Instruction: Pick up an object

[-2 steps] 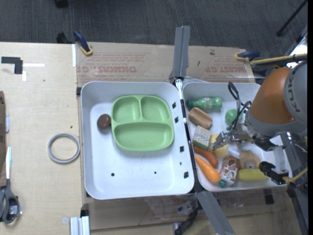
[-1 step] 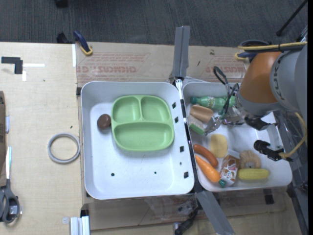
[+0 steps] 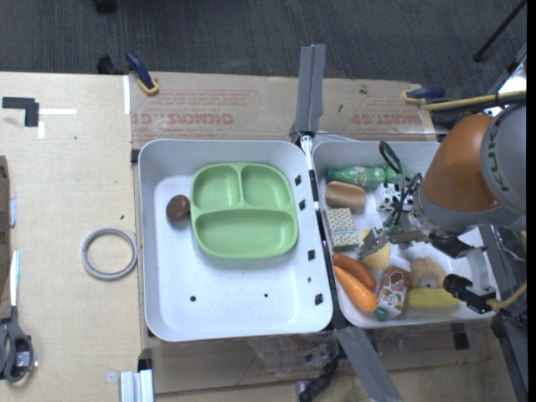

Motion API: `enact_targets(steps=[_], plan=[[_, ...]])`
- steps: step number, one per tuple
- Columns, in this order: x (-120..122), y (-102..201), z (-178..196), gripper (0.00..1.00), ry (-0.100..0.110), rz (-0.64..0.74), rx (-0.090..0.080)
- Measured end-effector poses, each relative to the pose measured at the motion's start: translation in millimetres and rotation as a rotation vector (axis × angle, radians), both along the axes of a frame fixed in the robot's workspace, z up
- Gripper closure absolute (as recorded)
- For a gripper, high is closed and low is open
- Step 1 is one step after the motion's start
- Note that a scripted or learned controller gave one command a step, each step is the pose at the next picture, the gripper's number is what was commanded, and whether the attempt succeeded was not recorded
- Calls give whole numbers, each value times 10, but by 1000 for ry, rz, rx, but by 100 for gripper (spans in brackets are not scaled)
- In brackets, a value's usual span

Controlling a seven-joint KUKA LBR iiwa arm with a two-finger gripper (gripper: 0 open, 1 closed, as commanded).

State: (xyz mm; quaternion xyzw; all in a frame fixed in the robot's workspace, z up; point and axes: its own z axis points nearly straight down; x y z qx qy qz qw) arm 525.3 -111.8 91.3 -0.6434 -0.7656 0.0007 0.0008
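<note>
A grey arm (image 3: 508,145) is being seen entering from three o'clock, its rounded casing being marked with dark lettering. A broad, glossy orange band (image 3: 459,167) is being shown wrapping the segment above the wrist, with a grey collar below it at six o'clock. Thin black cables are being seen trailing at nine o'clock toward the dark metal gripper (image 3: 387,234).

The gripper (image 3: 378,243) hangs low in the right bin (image 3: 356,146) over a pale yellow piece (image 3: 378,258), with the carrot (image 3: 355,281) just below-left of it, the sponge (image 3: 340,225) at its left and the green divided plate (image 3: 244,209) well off left.
</note>
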Motion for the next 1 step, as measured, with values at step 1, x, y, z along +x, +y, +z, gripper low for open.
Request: enact_targets(steps=[1], plan=[[83, 146, 145, 0, 0, -192, -1]])
